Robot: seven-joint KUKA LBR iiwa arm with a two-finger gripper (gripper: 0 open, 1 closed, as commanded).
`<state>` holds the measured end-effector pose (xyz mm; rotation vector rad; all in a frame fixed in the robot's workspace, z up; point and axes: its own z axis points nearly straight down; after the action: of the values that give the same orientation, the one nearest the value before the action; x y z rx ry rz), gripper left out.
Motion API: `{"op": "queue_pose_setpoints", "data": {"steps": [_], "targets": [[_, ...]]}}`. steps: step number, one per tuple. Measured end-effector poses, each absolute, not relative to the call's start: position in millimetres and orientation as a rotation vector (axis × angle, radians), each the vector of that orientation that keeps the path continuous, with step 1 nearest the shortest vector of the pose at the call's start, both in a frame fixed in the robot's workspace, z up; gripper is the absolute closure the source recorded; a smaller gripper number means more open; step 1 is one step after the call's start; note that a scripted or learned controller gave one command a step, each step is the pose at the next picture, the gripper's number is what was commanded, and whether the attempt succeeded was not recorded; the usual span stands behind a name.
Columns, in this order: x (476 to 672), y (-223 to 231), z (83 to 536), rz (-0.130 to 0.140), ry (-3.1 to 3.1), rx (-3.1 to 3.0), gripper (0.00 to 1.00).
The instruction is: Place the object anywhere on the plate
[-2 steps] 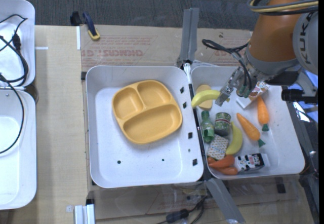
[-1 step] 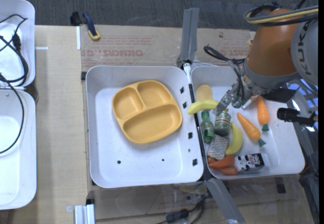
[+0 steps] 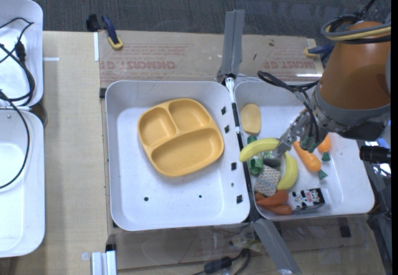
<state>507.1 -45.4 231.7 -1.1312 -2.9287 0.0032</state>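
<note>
A yellow-orange divided plate (image 3: 180, 137) lies in the left bin (image 3: 124, 162). The right bin (image 3: 348, 202) holds a pile of toy food: a banana (image 3: 273, 154), a pale yellow flat piece (image 3: 250, 118), an orange carrot (image 3: 308, 158), a red-orange piece (image 3: 273, 201) and a speckled grey piece (image 3: 267, 179). My gripper (image 3: 278, 154) reaches down into the right bin from the right, its tip at the banana's middle. The arm's orange band (image 3: 357, 74) hangs above the bin's right part.
A black and white patterned item (image 3: 308, 197) lies at the right bin's front. A grey divider post (image 3: 233, 40) stands between the bins at the back. White trays with black cables (image 3: 15, 68) sit at the far left. A blue and yellow clamp (image 3: 111, 32) rests on the bench.
</note>
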Motion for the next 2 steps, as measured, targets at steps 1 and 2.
{"op": "queue_pose_setpoints", "data": {"steps": [1, 2], "targets": [[517.8, -13, 189, 0.003, -2.975, -0.997, 1.0], [584.4, 27, 245, 0.002, -3.017, -0.877, 1.0]]}}
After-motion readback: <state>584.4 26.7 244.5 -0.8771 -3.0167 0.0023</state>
